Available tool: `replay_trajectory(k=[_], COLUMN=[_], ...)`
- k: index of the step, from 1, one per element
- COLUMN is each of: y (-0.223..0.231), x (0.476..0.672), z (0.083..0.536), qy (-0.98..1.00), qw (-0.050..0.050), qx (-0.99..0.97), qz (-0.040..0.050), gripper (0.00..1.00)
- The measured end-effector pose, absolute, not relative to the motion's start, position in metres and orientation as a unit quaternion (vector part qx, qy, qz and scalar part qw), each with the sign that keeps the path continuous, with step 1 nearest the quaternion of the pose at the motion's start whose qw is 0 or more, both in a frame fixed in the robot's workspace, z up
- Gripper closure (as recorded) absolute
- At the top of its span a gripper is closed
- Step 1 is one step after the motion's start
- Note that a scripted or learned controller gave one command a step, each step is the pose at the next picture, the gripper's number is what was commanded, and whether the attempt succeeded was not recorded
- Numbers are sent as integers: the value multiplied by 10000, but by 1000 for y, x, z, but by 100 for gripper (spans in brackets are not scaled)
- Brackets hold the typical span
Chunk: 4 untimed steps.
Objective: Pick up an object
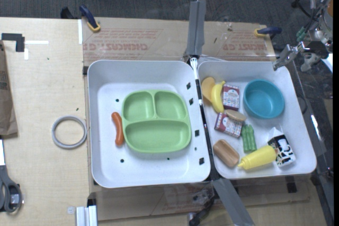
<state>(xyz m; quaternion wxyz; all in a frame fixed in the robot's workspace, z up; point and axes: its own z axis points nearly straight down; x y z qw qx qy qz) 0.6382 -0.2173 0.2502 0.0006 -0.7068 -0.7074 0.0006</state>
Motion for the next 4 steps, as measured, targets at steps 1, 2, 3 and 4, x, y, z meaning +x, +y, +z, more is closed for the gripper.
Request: replay_trajectory(k=[1,2,3,4], y=[-159,-156,-159,-107], x=[659,660,659,651], z=[128,137,138,92], qy=[-7086,-7107,-7101,-6960], qw=[8,23,3,0], qx=[-7056,-7035,-7041,-7180], qz=[10,3,17,6], gripper=[0,100,0,0])
